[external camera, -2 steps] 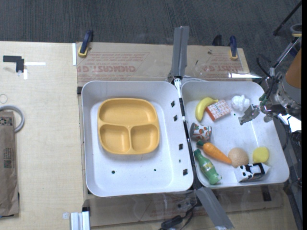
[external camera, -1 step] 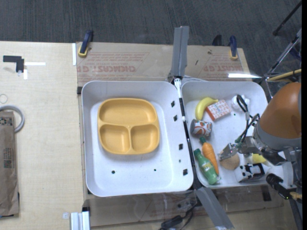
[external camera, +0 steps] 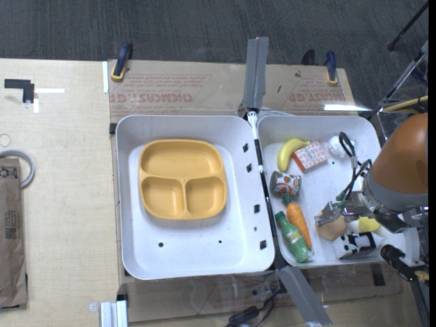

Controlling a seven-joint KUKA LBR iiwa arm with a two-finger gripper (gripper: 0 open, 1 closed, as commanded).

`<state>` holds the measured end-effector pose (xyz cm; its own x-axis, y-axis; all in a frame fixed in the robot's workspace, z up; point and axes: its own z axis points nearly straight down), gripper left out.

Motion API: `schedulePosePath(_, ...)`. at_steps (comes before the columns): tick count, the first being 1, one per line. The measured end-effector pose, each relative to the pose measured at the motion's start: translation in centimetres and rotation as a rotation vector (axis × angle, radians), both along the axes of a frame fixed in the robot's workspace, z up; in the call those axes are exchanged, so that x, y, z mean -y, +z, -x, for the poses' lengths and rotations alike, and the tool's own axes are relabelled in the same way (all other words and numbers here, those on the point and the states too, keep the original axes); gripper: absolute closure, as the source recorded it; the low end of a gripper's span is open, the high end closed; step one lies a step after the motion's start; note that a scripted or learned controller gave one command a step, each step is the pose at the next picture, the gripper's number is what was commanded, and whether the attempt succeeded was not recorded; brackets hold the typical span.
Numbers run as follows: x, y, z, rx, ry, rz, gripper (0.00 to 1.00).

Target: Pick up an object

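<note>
Gripper (external camera: 332,214) low in right bin (external camera: 320,125), right of carrot (external camera: 298,223) | finger state: cannot tell | tan block (external camera: 330,230) just below it, on bin floor | progress: nothing visibly lifted; grasp and lift remain

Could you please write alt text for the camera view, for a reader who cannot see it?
The robot arm's pincer is lowered in the right bin among a banana, carrot, green bottle and small can. The left bin holds a yellow divided plate.

The grey arm (external camera: 407,162) with its orange band reaches in from the right, gripper (external camera: 332,215) lowered leftward.
</note>
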<state>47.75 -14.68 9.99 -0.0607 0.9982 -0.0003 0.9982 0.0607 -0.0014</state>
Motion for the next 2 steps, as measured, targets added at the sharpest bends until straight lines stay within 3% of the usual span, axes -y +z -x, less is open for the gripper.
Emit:
schedulePosePath(1,-6.8,12.2,-4.8,0.001,0.0,0.001,1.0)
schedulePosePath(2,-5.6,11.0,-5.7,-0.001,0.197,0.0,1.0)
